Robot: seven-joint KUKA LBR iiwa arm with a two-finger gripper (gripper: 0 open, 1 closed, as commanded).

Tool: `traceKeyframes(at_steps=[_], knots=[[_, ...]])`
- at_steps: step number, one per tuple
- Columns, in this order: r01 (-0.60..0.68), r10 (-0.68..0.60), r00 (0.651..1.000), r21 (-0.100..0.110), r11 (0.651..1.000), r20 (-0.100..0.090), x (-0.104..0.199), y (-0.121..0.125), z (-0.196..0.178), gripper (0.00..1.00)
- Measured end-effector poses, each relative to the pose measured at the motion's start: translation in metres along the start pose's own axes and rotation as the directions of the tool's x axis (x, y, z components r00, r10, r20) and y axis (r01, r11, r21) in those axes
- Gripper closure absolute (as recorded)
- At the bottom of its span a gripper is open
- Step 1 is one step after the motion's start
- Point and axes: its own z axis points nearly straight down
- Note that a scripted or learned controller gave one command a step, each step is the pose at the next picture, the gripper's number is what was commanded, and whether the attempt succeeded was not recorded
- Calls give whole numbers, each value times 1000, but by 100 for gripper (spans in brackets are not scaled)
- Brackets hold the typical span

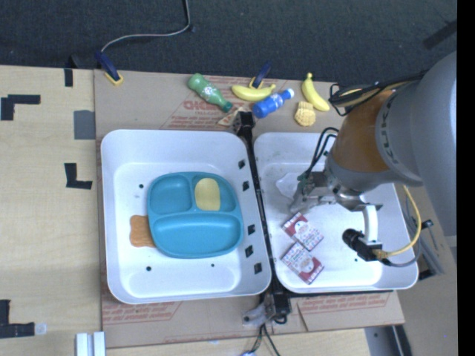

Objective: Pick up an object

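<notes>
My gripper (303,199) hangs low in the right bin (386,273), its fingers pointing toward the bin's left half. Just below the fingertips lies a red-and-white packet (303,230), and a second similar packet (302,262) lies nearer the front wall. A crumpled clear wrapper (284,184) sits beside the gripper on its left. The arm's grey wrist and orange band (364,136) cover the back of the bin. Nothing shows between the fingers.
The left bin (119,273) holds a blue divided plate (194,215) with a yellow item (208,194) in it and an orange piece (139,231) tucked at its left edge. Behind the bins lie a green bottle (209,92), two bananas (252,92), a blue bottle (272,103) and a yellow corn piece (303,113).
</notes>
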Motion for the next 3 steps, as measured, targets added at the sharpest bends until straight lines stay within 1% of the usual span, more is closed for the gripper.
traceKeyframes(at_steps=[1, 2, 3], knots=[[0, 0, 1000, 0, 1000, 0, 0, 0, 0, 0], [2, -2, 1000, 2, 1000, -1, 0, -6, 10, 0], [1, -1, 1000, -1, 1000, 0, 3, -17, 9, 0]])
